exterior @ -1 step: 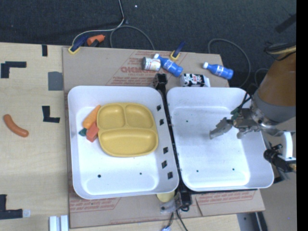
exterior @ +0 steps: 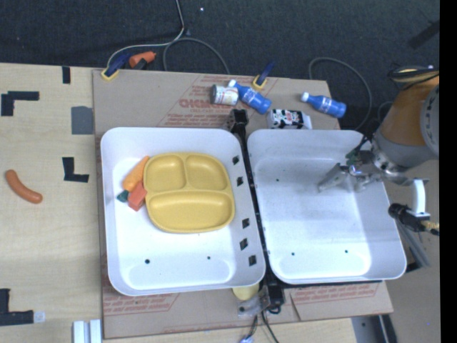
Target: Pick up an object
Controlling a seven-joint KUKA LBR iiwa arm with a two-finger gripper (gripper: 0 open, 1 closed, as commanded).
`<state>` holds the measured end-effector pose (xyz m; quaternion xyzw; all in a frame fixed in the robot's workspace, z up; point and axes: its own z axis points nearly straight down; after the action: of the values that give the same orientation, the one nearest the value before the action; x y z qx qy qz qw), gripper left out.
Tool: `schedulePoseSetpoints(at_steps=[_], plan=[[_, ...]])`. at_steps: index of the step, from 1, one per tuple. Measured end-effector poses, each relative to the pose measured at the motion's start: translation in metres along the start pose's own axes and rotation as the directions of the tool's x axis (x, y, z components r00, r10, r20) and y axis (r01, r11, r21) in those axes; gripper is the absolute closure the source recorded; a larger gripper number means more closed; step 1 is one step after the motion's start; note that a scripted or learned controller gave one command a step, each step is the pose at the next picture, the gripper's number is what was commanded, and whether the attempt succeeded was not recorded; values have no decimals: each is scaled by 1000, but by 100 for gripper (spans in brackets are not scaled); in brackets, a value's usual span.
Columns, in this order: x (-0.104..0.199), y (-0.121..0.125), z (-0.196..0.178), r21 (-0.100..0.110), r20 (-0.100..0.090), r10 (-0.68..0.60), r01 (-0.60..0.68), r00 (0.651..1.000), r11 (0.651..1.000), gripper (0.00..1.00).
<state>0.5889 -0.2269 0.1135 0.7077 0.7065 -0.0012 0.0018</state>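
Observation:
A yellow divided plate (exterior: 189,191) lies in the left bin (exterior: 171,274). Tucked against the plate's left edge are an orange piece (exterior: 134,174) and a small red and green piece (exterior: 135,198). My gripper (exterior: 337,178) hangs low over the right bin (exterior: 321,263), near its right side, pointing left toward the bin's middle. Nothing shows in or under the gripper, only bare white bin floor. The arm's grey and orange wrist (exterior: 407,123) stands above the bin's right rim.
Behind the bins on the cardboard lie a white bottle (exterior: 225,93), two blue bottles (exterior: 254,98) (exterior: 325,105) and a black-and-white packet (exterior: 289,118). A sausage-like piece (exterior: 23,186) rests on the bench far left. Cables and an orange clamp (exterior: 143,58) sit at the back.

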Motion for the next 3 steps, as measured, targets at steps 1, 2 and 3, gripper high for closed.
schedulePoseSetpoints(at_steps=[1,2,3], plan=[[35,-37,28,-6,2,-2,2,1000,1000,0],[21,-109,1,6,-5,2,-2,1000,1000,0],[71,-48,1,-1,-5,-8,8,1000,1000,0]])
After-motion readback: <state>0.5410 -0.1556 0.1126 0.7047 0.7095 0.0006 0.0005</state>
